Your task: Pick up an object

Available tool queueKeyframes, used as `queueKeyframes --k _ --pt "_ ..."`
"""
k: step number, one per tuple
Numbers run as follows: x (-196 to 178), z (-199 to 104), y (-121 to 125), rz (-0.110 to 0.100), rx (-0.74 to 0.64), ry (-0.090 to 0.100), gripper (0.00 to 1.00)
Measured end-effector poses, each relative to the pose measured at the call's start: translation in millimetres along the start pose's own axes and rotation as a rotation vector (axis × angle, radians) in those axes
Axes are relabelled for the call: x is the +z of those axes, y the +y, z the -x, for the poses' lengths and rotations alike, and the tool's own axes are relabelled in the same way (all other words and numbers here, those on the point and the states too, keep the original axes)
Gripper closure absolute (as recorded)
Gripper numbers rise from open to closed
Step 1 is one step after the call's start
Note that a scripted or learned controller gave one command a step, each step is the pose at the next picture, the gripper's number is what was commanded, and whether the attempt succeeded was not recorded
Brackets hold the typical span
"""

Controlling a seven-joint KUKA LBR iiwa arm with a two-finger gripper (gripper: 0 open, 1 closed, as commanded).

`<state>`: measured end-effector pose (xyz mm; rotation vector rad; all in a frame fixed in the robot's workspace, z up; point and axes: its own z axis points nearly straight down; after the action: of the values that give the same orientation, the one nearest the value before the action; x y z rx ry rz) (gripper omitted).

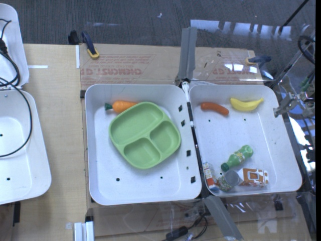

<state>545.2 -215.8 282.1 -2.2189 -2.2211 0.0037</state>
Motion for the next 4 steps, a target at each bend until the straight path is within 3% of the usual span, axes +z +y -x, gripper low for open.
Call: queueKeyframes --k 1,2,3,4 --pt "0.0 0.0 0.0 0.000 0.000 0.000 0.00" --pt "133.3 -40.6 45.2 0.000 0.066 0.000 0.00" --pt "195.3 -89.9 107.4 -0.024 -0.184 0.002 0.00" --pt "190.1 -70.0 97.3 0.001 -0.218 -0.001 0.00"
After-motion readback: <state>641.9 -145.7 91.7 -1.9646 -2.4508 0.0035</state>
